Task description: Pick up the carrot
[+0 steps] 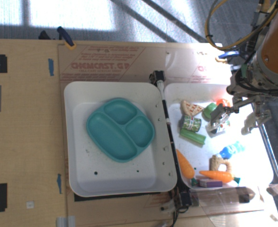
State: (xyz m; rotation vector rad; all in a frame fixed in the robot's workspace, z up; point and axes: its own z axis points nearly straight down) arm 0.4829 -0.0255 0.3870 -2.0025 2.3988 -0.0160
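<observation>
**Carrot lying near the right bin's front edge**

Camera view: the carrot (216,176) is lying lengthwise left to right in the right bin (266,174), thick end pointing right, beside a 2nd orange piece (184,163). The gripper (235,118) is hovering above the bin's upper half, its fingers spread apart, gripping nothing.

Cardboard-covered bench (25,141), left bin (77,174), right bin (266,169) side by side
</observation>
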